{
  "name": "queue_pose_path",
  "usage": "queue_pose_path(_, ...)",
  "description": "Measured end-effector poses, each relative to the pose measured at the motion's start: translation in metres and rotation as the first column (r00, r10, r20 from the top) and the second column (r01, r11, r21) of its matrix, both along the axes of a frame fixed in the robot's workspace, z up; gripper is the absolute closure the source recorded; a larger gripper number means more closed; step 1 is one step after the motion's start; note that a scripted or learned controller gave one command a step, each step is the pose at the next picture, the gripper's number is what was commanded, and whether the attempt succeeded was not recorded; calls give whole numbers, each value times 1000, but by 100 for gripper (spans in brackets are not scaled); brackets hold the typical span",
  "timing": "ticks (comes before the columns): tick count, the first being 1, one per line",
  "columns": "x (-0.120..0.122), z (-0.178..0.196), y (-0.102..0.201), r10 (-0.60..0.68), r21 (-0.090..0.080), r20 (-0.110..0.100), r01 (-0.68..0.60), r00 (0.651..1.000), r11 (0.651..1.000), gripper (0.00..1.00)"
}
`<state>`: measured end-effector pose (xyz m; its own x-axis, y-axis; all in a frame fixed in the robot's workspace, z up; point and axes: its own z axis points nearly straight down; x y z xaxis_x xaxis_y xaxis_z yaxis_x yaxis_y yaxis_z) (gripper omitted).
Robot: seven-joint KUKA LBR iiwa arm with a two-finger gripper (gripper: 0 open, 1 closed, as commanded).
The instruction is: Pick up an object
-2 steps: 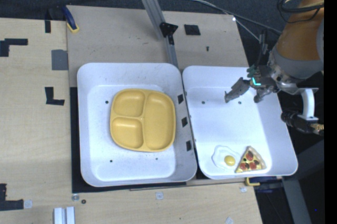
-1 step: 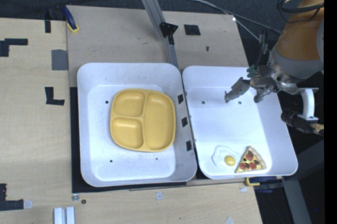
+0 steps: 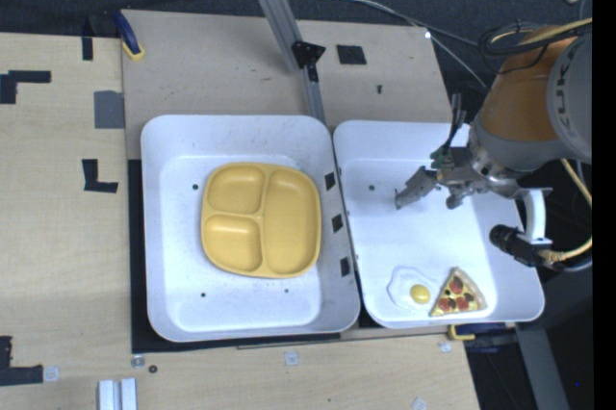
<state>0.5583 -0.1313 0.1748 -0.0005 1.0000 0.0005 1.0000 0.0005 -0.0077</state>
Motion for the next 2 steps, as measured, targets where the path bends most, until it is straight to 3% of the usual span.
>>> queue_pose_path(1,1,-64,-2,0,0,0,0,1000,1000,0)
queue_pose_path(2,2,-89,-2,0,-3,8,0,1000,1000,0)
